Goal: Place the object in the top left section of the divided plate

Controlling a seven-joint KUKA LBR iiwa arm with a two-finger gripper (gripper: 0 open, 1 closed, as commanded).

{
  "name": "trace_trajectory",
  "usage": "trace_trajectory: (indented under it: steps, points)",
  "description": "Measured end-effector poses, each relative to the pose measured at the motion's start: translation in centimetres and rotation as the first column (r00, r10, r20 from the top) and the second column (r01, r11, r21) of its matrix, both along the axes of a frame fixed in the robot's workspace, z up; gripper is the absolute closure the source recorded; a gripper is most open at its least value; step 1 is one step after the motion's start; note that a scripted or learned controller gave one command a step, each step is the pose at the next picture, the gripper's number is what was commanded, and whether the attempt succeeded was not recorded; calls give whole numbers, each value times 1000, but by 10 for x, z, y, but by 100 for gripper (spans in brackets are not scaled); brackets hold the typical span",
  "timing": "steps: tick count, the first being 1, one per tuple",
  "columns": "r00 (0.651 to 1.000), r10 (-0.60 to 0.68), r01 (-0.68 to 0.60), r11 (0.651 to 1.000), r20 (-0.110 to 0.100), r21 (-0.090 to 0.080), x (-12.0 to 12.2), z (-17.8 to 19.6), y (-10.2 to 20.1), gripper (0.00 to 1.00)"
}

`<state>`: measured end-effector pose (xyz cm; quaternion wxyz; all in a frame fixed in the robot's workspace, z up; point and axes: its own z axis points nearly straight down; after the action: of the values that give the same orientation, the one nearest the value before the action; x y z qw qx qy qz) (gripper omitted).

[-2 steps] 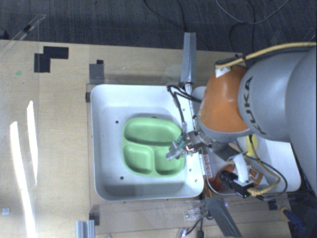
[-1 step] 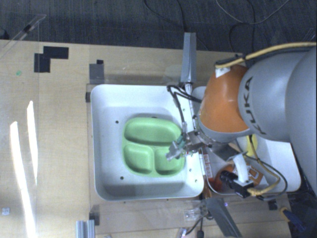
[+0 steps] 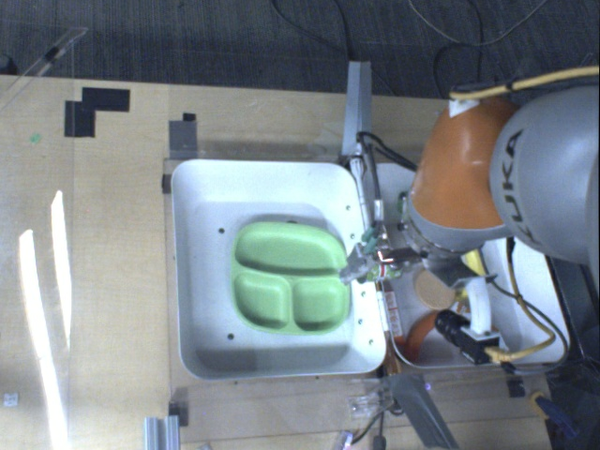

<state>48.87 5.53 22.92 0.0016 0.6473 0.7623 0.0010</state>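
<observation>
A green divided plate (image 3: pixel 288 275) lies in the left white bin (image 3: pixel 202 251); it has one long section at the far side and two smaller ones at the near side, all bare. My gripper (image 3: pixel 367 259) hangs low over the wall between the two bins, just off the plate's right edge. Whether it carries anything cannot be made out. In the right bin, partly under the arm, lie a tan round object (image 3: pixel 433 291) and a reddish-brown object (image 3: pixel 418 334).
The grey arm with its orange band (image 3: pixel 464 172) covers most of the right bin (image 3: pixel 534 261). A yellowish piece (image 3: pixel 474 263) peeks out beside the wrist. Metal posts (image 3: pixel 357 101) stand at the bins' far edge, with cables behind them.
</observation>
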Motion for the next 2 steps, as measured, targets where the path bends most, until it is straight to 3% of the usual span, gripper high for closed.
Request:
trace_trajectory:
  steps: [1, 2]
  points:
    - [1000, 7, -7, 1000, 1, -1, 2, 9, 1, 100]
    - [1000, 14, -14, 1000, 2, -2, 3, 18, 2, 100]
